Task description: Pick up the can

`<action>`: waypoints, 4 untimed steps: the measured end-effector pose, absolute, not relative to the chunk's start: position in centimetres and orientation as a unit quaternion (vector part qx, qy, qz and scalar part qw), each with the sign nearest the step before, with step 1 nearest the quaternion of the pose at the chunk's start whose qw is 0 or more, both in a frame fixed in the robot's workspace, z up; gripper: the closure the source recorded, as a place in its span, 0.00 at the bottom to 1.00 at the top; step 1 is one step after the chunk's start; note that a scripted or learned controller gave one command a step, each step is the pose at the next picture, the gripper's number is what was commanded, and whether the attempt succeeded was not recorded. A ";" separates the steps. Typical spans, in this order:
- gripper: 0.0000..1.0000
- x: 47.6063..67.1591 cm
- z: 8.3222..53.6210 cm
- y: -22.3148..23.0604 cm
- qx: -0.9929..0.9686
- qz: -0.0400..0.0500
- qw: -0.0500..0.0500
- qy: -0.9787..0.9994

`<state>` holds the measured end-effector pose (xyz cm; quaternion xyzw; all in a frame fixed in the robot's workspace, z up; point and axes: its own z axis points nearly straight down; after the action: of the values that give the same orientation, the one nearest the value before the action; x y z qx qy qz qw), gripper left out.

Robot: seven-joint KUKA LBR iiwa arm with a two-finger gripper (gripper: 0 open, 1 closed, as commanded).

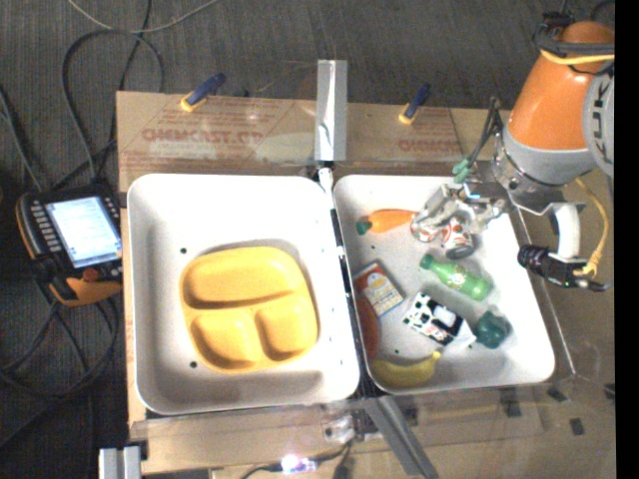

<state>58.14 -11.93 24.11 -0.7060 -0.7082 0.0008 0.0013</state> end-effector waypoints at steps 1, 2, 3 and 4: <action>0.00 57.7 22.6 -16.8 -0.753 0.001 0.001 -0.658; 0.00 62.7 14.9 -20.3 -0.764 0.002 -0.001 -0.646; 0.00 64.5 13.2 -20.9 -0.790 -0.009 -0.009 -0.614; 0.00 65.8 12.6 -21.0 -0.806 -0.016 -0.017 -0.592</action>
<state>65.81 -21.03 12.62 -0.8057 -0.5919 -0.0162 -0.0172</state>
